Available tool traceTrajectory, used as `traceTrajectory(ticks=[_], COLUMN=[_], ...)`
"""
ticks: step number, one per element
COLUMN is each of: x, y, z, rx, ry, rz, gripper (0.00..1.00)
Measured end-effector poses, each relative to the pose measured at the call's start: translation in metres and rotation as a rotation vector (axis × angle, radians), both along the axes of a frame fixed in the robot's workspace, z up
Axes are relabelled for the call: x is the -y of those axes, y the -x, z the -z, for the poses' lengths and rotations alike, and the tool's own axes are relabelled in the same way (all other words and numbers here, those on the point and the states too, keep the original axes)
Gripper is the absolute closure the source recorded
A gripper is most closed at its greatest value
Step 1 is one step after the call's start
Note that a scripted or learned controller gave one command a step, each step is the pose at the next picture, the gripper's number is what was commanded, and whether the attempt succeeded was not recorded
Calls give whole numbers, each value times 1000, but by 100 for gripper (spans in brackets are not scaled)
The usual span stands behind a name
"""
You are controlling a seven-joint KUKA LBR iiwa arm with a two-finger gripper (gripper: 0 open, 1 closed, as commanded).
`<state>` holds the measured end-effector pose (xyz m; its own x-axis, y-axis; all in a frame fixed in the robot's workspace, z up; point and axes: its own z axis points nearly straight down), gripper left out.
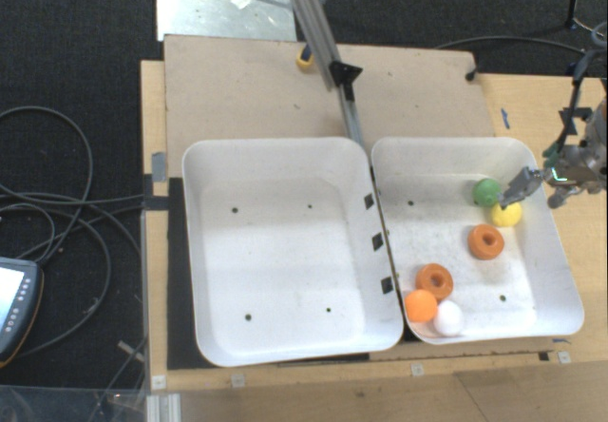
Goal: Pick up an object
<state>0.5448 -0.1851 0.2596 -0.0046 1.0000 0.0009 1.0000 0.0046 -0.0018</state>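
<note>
The right bin (556, 258) holds several small objects. A green ball (487, 191) and a yellow ball (506, 214) lie touching near its far right side. An orange ring (485, 241) sits just in front of them. A second, darker orange ring (434, 279), an orange ball (421, 305) and a white ball (448, 318) cluster at the front left corner. My gripper (538, 192) hangs over the bin's right rim, open, with nothing between its fingers. Its left fingertip (521, 188) is just above and to the right of the yellow ball.
The left bin (204, 220) stands beside the right one, their rims meeting along a divider with black clips (377, 239). A slanted metal pole (318, 21) crosses the cardboard behind the bins. Cables and a pendant (14, 301) lie on the floor at left.
</note>
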Motion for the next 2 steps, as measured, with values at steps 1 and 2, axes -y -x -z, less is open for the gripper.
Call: traceTrajectory(ticks=[1,2], x=[0,1], y=[-1,-6], z=[-2,59], rx=[4,-1], ry=[1,0], rz=[0,4], gripper=[0,0])
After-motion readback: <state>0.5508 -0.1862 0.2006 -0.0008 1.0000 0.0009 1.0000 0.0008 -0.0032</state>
